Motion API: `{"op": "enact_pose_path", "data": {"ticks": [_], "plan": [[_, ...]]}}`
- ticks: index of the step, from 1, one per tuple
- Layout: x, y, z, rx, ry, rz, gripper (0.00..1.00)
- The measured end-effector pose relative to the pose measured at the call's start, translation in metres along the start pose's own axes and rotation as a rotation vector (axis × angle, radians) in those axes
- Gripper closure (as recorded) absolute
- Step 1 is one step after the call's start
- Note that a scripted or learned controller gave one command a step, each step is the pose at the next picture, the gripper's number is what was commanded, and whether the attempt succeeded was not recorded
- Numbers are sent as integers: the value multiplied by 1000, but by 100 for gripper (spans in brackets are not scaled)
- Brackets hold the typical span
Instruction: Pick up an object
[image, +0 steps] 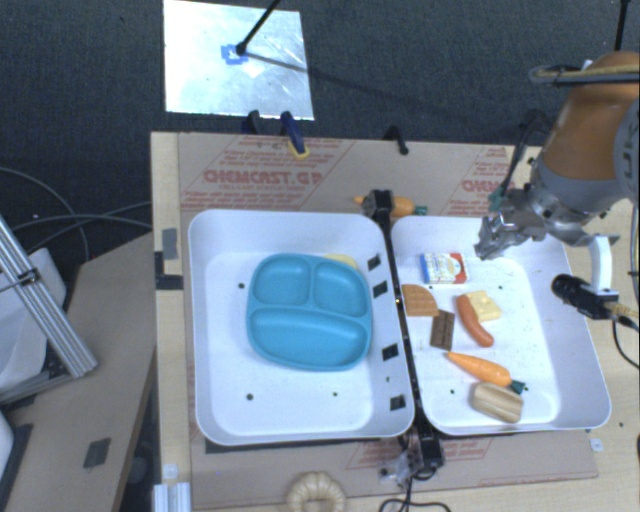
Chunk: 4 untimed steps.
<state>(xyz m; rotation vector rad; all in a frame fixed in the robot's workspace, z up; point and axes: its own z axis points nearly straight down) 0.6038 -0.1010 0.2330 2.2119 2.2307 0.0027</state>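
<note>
From my remote seat, the gripper (492, 243) hovered over the right bin (575, 340), just beside the red-and-white packet (443, 267); whether it was open or closed I could not tell. The packet lay flat, long axis across the bin, so I judged a straight descent best

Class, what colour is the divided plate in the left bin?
Light blue; the divided plate shows plainly in the camera view.
</note>
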Motion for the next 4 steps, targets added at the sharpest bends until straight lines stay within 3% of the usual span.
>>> {"op": "enact_pose_path", "data": {"ticks": [2,3,4], "plan": [[109,-9,4,0,0,0,100],[119,-12,10,0,-1,2,100],[116,-30,3,1,-1,8,100]]}}
